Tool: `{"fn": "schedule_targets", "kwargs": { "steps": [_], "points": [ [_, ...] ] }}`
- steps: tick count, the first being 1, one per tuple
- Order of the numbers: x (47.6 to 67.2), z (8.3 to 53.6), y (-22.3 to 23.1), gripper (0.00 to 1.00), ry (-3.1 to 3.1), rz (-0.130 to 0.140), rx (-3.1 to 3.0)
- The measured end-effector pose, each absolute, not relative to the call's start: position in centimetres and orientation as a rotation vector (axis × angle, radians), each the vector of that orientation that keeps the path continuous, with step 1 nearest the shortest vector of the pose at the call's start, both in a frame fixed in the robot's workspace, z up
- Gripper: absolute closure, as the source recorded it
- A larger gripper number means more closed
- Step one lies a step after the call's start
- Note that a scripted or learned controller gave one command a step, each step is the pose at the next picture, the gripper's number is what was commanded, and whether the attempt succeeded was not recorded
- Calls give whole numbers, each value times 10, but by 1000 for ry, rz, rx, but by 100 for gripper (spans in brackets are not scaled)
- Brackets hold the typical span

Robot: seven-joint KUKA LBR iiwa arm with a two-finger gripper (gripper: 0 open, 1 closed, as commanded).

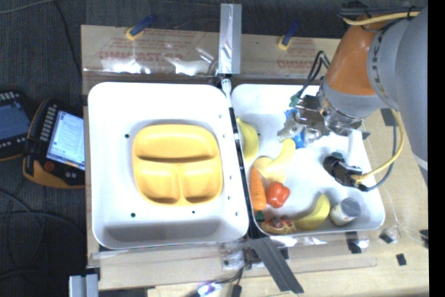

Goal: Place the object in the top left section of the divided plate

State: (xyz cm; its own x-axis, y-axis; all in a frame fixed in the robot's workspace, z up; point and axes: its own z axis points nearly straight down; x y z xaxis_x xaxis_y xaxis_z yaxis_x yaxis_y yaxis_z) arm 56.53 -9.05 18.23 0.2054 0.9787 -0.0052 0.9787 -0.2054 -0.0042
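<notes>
Right bin [368, 215]: a banana [314, 213] is being kept at the front edge, a carrot [256, 190] along the left wall, a red pepper [276, 194] just beside it. Gripper [297, 127] is being held above the bin's middle; finger state cannot be told. Yellow divided plate [178, 162] is being carried mid left bin [111, 219].

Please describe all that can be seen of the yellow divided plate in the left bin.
The divided plate is yellow with rounded corners and looks like smooth plastic. Raised ridges split it into three sections: one long section across the top and two smaller ones below. It lies flat on the floor of the left bin, near the middle, apart from the walls. Nothing lies on it, and nothing else touches it.
</notes>
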Motion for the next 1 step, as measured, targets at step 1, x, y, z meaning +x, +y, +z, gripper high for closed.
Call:
{"fn": "schedule_targets", "kwargs": {
  "steps": [1],
  "points": [
    [564,202,-8,100,-2002,5,-2419]
  ]
}}
